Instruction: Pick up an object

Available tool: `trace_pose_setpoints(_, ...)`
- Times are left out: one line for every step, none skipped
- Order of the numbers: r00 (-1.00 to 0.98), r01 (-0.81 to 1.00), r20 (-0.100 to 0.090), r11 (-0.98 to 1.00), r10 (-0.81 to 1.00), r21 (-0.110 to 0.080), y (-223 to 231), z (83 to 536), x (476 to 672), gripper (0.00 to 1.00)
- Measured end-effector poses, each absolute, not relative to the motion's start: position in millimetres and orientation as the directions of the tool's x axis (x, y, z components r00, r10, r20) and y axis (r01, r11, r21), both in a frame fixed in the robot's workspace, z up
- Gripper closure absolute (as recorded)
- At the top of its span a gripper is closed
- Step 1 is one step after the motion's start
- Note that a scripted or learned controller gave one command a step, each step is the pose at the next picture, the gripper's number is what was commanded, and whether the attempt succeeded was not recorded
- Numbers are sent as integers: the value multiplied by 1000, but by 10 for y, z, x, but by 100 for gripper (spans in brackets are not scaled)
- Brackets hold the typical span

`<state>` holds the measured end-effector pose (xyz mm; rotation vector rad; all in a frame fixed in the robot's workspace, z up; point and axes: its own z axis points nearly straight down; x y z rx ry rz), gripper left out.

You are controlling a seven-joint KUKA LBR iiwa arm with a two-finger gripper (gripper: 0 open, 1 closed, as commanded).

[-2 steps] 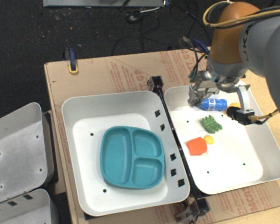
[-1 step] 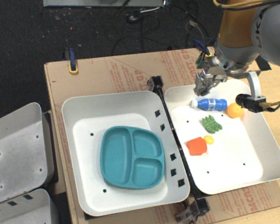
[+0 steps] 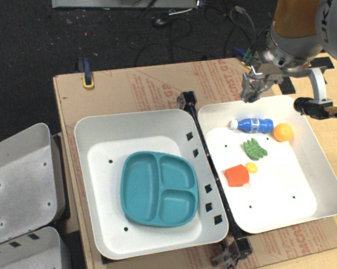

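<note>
Overhead, claw [image 3: 252,92], grip state unclear, hovers near blue bottle [image 3: 256,125]; orange ball [image 3: 283,132] beside.

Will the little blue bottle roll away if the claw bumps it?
Probably. The blue bottle lies on its side on the smooth floor of the right bin, and its round body looks apt to roll. It seems small and light, so a nudge might push it toward the orange ball right beside it.

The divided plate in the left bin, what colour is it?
Teal, the divided plate shows clearest in the camera view.
</note>
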<state>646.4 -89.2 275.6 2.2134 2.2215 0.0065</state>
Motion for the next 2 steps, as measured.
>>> trace_pose_setpoints(-6, 1000, 1, 6, 1000, -2, -370, 2556, 6326, 100)
trace_pose_setpoints(-7, 1000, 1, 7, 1000, -3, 170, 2385, 6209, 100)
